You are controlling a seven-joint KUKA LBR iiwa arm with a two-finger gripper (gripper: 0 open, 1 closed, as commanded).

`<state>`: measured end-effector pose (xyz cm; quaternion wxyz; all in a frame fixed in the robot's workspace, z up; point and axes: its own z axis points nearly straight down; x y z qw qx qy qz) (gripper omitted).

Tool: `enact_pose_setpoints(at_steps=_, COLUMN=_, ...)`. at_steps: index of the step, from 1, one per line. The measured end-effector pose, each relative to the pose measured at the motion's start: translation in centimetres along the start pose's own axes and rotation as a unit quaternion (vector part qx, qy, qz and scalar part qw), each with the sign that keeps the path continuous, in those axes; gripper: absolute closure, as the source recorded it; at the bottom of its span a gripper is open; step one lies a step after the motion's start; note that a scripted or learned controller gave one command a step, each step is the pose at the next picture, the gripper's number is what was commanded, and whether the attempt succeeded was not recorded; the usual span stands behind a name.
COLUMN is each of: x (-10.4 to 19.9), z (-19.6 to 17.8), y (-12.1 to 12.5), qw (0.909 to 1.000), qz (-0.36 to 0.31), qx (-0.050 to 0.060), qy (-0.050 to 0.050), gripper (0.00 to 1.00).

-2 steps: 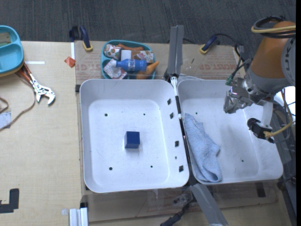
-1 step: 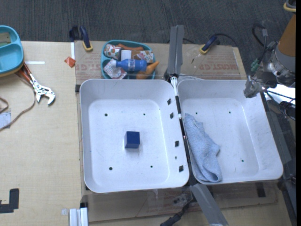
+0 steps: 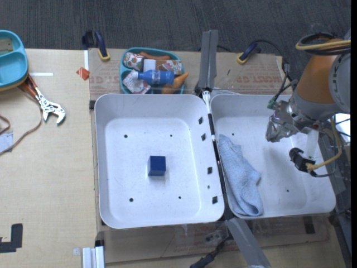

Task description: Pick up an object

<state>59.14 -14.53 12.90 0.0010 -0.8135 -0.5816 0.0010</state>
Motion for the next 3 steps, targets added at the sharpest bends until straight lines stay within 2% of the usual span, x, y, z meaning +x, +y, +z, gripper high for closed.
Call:
enact_pose_setpoints(at_steps=1, x=-5.4, z=-5.1, y=-0.1, qw=0.9725, qz=-0.233, qx=-0.002, qy=-0.001, gripper=1.00)
enact_pose_setpoints(at_steps=2, x=-0.6, z=1.8, y=-8.0, qw=0.9832, qz=-0.182, qx=0.000, qy=0.000, gripper=1.00)
enact_pose_setpoints(at_steps=3, x=-4.0, z=-9.1, y=-4.2, qw=0.9737, qz=-0.228, qx=-0.002, qy=-0.001, gripper=1.00)
